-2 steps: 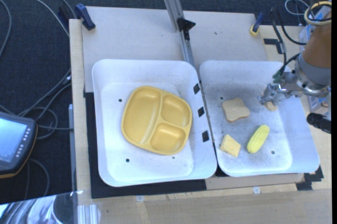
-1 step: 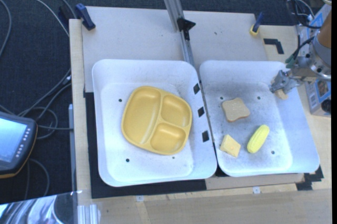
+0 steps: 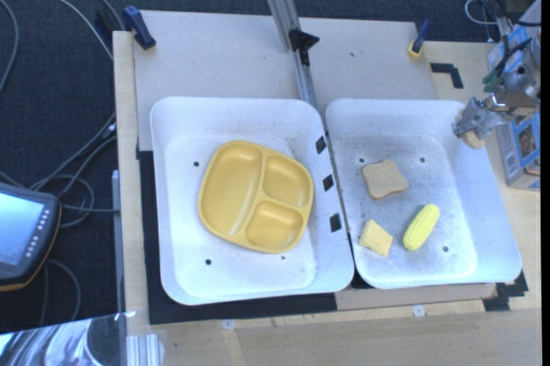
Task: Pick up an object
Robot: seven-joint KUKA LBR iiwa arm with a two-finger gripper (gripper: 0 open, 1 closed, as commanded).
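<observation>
Hovering at the far right rim of the right bin (image 3: 481, 210), near its upper corner: the gripper (image 3: 472, 125), nothing seen between its tips; spread or pressed together — cannot tell at this size. Lying in that right bin, well apart from the gripper: a tan slice of toast (image 3: 384, 179) near the middle, a yellow corn cob (image 3: 421, 227) tilted below and to its right, a yellow cheese wedge (image 3: 375, 238) just beside the corn, lower left. Resting in the left bin (image 3: 172, 149), tilted: a yellow divided plate (image 3: 255, 196) with three compartments. Carrying both bins side by side: the bench (image 3: 215, 55).
</observation>
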